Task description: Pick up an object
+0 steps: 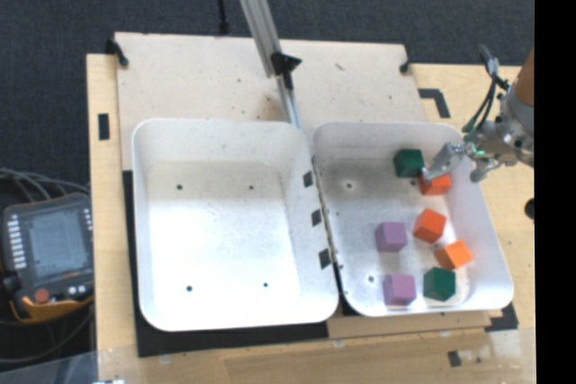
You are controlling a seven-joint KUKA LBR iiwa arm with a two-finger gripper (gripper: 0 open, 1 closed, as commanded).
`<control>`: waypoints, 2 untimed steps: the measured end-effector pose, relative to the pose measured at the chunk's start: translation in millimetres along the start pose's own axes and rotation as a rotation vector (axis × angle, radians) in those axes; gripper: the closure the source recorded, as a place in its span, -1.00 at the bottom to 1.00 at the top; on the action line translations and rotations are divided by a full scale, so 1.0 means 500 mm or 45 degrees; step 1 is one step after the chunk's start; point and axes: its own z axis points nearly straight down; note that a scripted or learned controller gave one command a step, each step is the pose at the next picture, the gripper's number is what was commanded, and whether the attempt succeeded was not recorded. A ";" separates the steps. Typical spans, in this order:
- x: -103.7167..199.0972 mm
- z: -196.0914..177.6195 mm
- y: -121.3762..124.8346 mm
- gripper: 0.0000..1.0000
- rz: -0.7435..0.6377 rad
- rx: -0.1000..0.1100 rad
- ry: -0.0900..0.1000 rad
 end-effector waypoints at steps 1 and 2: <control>0.001 0.084 0.001 -1.00 0.004 0.005 0.000; -0.011 0.207 -0.007 -1.00 0.005 0.007 0.001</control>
